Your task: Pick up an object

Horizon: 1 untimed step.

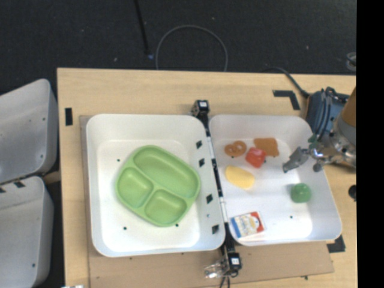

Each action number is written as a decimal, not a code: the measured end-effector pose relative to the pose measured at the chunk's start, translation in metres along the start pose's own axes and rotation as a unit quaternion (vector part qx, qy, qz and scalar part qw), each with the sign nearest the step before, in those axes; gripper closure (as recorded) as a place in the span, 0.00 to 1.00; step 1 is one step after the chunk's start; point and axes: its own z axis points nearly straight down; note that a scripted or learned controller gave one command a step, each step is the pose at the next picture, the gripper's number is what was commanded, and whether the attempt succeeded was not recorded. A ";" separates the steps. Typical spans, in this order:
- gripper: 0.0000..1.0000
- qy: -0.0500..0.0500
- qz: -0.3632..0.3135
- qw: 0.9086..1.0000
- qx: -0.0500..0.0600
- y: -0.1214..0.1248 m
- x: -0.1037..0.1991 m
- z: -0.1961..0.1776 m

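Hovering spread wide and holding nothing, the end effector (305, 161) sits near the right bin (318, 221) edge.

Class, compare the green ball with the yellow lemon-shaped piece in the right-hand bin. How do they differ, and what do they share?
The green ball is round, while the yellow piece is an elongated oval. The ball looks smaller than the yellow piece. The ball lies toward the bin's right side, just below the gripper; the yellow piece lies near the divider on the left. Both rest loose on the floor of the right bin, touching nothing else.
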 end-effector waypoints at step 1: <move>0.00 0.000 0.002 1.000 0.001 -0.003 0.000 0.063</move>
